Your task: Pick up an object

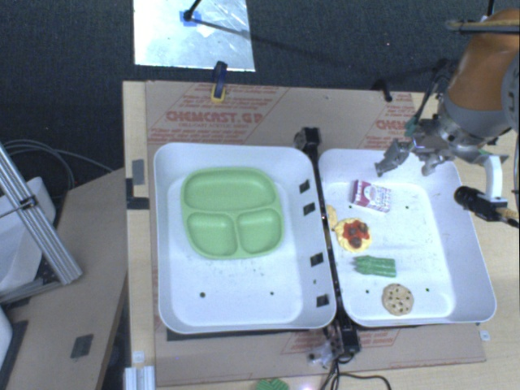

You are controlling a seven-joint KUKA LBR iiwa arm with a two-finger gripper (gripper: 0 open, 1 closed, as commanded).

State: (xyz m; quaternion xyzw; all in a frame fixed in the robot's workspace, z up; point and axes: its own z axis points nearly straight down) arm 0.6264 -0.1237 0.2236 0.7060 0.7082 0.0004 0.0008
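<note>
My gripper [405, 166] hangs over the far edge of the right bin [467, 254], its two fingers spread open with nothing between them. Just below and left of it, a small pink and white carton [370, 195] lies on the bin floor. Further toward the front lie a yellow pizza slice with red toppings [355, 233], a green vegetable piece [374, 266] and a brown cookie [397, 299]. The gripper touches none of them.
The left bin [171, 283] holds a green divided plate [232, 212]. A black hinge strip [323, 218] runs between the two bins. The arm's grey body and orange band [487, 63] rise at the upper right. A shiny sheet [193, 21] lies beyond the bench.
</note>
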